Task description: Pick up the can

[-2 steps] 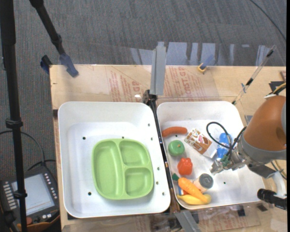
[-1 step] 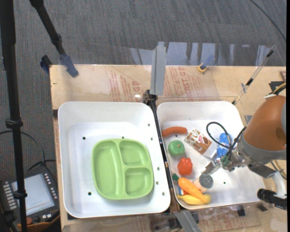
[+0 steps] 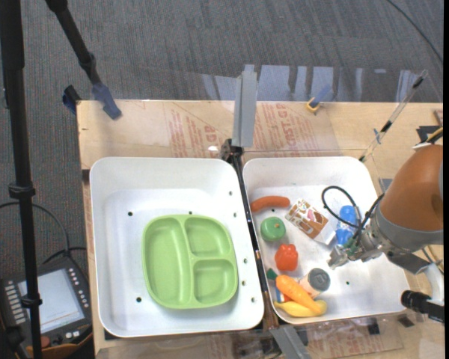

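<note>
The gripper hangs low over the right bin, at the end of the grey arm with its orange band, which comes in from the right. Whether it is parted or closed cannot be told from this slanted view, and nothing can be seen clamped in it. Just near and left of it lies the can, a small piece with a grey round end turned upward, resting on the bin floor close to the gripper but apart from it. Touching or almost touching the can on its left is an orange carrot, with a yellow banana along the near wall. Farther left sits a red pepper, then a green round fruit and a sausage toward the far side. A small carton lies right of the sausage, beside a blue item under a black cable loop. The left bin holds a green divided plate.
</note>
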Robot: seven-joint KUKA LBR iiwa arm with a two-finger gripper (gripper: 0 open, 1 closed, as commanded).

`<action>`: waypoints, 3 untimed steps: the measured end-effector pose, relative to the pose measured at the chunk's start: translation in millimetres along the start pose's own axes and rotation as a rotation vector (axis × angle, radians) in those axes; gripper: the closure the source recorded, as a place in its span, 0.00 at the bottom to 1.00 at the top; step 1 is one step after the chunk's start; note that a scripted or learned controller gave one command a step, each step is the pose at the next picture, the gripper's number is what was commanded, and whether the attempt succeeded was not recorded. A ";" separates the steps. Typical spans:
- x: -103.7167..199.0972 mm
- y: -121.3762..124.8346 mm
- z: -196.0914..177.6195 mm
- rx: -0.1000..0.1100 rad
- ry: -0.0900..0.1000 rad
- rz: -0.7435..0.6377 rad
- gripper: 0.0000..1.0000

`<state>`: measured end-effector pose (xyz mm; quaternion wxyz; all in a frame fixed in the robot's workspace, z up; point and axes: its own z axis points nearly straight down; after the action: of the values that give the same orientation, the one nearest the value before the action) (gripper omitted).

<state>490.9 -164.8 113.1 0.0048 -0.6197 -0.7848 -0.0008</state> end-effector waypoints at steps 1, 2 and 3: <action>0.1 0.0 0.0 0.000 0.000 0.001 0.00; 16.3 14.1 26.9 -0.001 -0.005 -0.010 0.00; 15.1 13.3 18.2 0.001 -0.003 -0.005 1.00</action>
<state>500.1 -146.9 94.9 0.0037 -0.6177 -0.7864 0.0004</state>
